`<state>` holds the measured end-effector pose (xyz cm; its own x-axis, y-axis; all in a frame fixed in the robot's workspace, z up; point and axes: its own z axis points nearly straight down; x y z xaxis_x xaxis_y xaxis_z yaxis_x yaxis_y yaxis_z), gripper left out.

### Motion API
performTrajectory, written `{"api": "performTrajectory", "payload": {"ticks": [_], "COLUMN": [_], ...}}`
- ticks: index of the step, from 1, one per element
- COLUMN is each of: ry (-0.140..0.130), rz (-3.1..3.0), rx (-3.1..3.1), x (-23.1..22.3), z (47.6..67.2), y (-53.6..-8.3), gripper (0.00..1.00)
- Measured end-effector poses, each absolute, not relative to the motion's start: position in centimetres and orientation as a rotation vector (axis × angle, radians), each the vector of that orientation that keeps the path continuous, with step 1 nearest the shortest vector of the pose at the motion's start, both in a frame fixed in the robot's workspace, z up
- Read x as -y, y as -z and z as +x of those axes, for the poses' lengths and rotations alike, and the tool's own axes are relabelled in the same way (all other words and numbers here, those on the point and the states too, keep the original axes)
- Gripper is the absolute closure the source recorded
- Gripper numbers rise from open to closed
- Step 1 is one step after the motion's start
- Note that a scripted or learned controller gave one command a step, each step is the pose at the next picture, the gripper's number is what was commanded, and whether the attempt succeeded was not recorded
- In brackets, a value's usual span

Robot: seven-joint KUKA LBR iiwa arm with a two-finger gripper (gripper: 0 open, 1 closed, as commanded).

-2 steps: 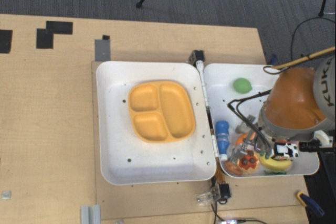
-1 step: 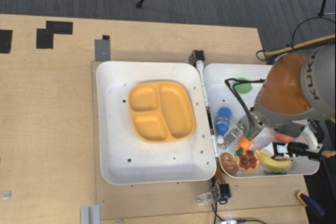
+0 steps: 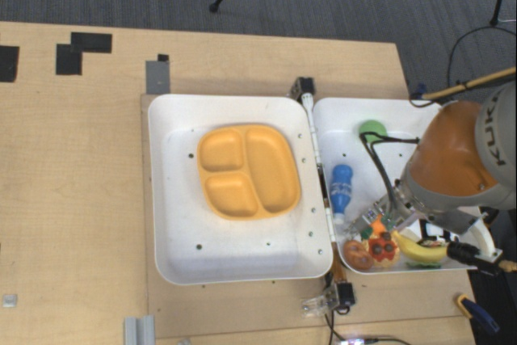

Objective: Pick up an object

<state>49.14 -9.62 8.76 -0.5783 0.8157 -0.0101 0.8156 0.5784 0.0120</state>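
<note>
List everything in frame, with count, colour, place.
divided plate: 1, orange-yellow, middle of left bin
left bin: 1, white, bench centre
right bin: 1, white, beside left bin
water bottle: 1, blue cap, clear body, right bin by the divider
green object: 1, right bin, far side
banana: 1, yellow, right bin near edge
small mixed items: several, red and orange, right bin near corner
bench: 1, light wood
arm: 1, grey with orange band, over right bin
tool: 1, above the mixed items
</note>
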Motion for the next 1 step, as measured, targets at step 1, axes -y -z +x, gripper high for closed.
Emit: {"api": "performTrajectory", "payload": {"ticks": [1], "ry": [-0.013], "rz": [1.432], "rx": [-2.774], "x": [9.58], "z": [49.35], "y": [-9.89], "gripper": [1.0]}}
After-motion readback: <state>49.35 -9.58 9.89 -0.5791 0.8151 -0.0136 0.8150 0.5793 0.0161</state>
